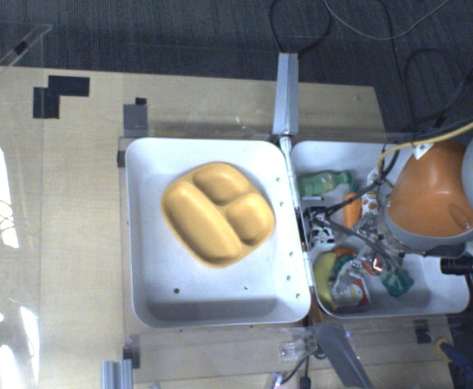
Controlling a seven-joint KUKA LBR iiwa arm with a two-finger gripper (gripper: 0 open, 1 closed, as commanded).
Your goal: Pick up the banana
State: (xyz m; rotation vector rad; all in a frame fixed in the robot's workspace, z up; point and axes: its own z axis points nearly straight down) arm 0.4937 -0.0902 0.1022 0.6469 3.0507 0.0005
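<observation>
The banana (325, 272) is a yellowish-green curved shape lying at the front left of the right bin (439, 298), close to the wall between the two bins. It is partly covered by other items and by the gripper's parts. My gripper (364, 254) reaches down into the right bin from the right, under the orange band (427, 193) of the arm. It hangs just right of the banana, over the clutter. Nothing shows clearly in its grasp.
The left bin (147, 282) holds a yellow divided plate (218, 213). In the right bin lie a green packet (324, 183), an orange item (351, 211), a teal item (398, 282) and a crinkled wrapper (351, 290). Cables run behind the bins.
</observation>
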